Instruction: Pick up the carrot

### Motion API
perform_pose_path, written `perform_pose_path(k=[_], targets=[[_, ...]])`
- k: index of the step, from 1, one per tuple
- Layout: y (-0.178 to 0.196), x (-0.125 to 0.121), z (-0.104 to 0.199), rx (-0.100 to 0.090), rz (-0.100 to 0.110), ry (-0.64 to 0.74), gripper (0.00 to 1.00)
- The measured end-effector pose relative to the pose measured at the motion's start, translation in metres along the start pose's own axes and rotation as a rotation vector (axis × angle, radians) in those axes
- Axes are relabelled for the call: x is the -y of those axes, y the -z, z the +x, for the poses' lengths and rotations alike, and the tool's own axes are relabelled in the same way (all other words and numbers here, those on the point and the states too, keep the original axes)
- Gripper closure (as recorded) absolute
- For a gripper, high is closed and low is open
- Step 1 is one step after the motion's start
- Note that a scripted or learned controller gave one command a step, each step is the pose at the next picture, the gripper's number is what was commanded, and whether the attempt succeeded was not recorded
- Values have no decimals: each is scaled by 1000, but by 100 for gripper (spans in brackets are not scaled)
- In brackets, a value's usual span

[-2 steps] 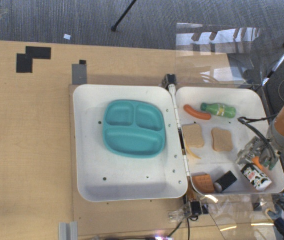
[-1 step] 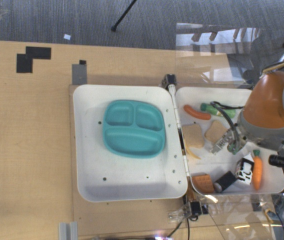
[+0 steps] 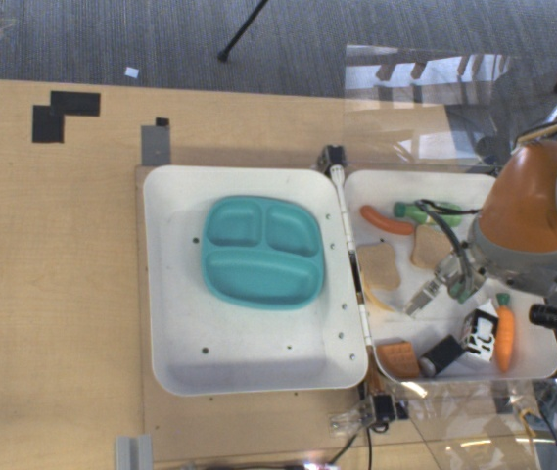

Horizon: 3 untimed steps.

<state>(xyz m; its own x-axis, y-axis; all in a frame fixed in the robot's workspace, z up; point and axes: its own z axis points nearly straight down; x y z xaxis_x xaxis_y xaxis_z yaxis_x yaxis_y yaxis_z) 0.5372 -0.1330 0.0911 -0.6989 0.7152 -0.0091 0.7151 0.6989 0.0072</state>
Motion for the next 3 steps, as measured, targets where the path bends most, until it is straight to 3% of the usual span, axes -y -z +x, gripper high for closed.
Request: perform_pose_path(k=[1, 2, 3], targets=[[-4, -53, -63, 0, 2, -46, 0], [91, 21, -90, 15, 0, -71, 0], [103, 67, -38, 4, 2, 76, 0]])
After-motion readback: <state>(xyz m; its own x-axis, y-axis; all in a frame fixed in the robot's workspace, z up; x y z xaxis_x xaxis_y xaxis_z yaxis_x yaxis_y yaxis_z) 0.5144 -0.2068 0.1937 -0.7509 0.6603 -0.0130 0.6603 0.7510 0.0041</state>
